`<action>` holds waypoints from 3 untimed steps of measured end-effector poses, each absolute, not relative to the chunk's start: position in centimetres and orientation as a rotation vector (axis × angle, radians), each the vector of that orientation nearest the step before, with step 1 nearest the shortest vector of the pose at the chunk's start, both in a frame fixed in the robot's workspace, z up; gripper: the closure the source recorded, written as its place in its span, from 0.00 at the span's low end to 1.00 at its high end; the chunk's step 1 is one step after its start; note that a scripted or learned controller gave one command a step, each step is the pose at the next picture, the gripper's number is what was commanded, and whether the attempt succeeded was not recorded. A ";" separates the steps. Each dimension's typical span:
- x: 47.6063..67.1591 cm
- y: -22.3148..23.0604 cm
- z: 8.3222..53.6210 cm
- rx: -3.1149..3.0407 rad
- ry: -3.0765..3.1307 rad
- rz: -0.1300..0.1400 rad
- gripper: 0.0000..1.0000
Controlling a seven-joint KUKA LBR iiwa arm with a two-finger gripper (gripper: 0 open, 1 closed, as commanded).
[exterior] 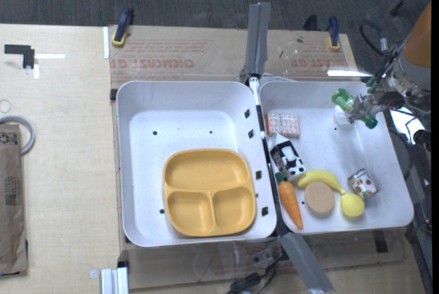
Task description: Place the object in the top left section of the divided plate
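Note:
A yellow divided plate lies in the left bin, with one wide section at the back and two smaller ones at the front, all bare. My gripper hovers over the back right of the right bin. Its green-tipped fingers are spread open with nothing between them. Below it in that bin lie a pink patterned packet, a black-and-white toy, a banana, a carrot, a tan round disc, a lemon and a small printed box.
A grey divider bar stands between the bins at the back. Blue clamps hold cardboard behind the bins. A brown paper bag lies at the bench's left edge. Cables run along the right side.

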State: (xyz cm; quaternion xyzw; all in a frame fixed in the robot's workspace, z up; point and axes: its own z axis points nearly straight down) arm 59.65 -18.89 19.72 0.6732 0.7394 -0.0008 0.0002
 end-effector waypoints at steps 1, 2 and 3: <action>59.3 -10.3 9.4 2.456 1.964 -0.006 1.00; 57.4 -9.3 9.0 2.830 1.371 -0.009 1.00; 58.9 -18.9 9.1 2.923 1.165 -0.004 1.00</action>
